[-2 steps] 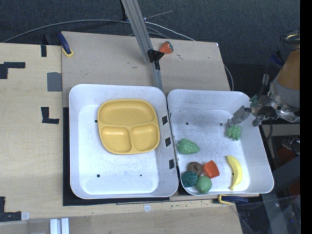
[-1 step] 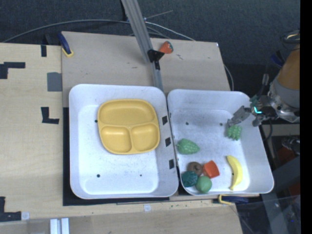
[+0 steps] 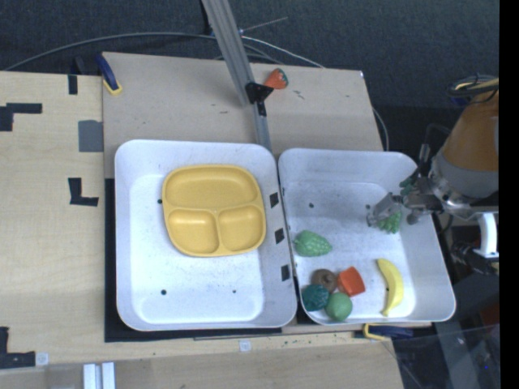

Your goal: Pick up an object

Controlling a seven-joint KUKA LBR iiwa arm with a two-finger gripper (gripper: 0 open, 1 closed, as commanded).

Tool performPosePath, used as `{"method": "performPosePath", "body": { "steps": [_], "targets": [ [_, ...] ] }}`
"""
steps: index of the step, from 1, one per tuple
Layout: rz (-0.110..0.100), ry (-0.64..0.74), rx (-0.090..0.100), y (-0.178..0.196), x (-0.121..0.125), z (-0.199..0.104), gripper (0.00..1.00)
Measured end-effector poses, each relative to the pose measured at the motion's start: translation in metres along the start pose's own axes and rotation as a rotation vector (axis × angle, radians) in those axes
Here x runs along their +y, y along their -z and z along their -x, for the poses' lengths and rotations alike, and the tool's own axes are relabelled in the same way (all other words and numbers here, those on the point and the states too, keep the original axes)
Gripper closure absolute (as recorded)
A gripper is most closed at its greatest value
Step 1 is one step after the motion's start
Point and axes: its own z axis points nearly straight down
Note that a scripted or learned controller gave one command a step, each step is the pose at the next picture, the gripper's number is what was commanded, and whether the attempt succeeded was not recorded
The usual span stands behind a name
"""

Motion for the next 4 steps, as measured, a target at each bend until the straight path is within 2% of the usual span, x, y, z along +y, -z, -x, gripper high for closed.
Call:
{"method": "performPosePath", "body": {
  "steps": [1, 2, 3, 4],
  "targets": [
    [0.001, 0.001, 0.000, -0.045, -0.004, -0.005, 0.00],
    [0.007, 0.001, -0.003, -0.070, -0.003, -0.005, 0.00],
    [0.006, 0.002, -0.002, -0.059, -0.003, -0.006, 1.00],
    [0.010, 0.001, -0.002, -0.014, 0.004, -0.008, 1.00]
  ]
}}
